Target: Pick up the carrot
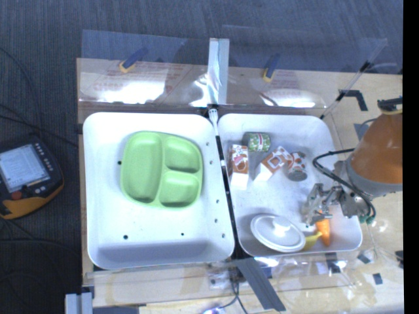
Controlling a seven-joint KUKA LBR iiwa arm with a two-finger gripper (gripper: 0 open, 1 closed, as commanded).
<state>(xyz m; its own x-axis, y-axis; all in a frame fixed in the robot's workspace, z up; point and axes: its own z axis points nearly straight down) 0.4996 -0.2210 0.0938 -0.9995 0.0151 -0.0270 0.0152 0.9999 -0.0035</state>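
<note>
Directly below the pincer (319, 205), near the right bin's (327, 133) front wall, lies the carrot (323, 231), beside a white bowl (278, 233). Approach step, apparently; whether the fingers stand apart cannot be told. Next: descend squarely over it.

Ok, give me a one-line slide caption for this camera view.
Gripper hovers just above the carrot in the right bin, beside a white bowl; green divided plate in the left bin.
</note>
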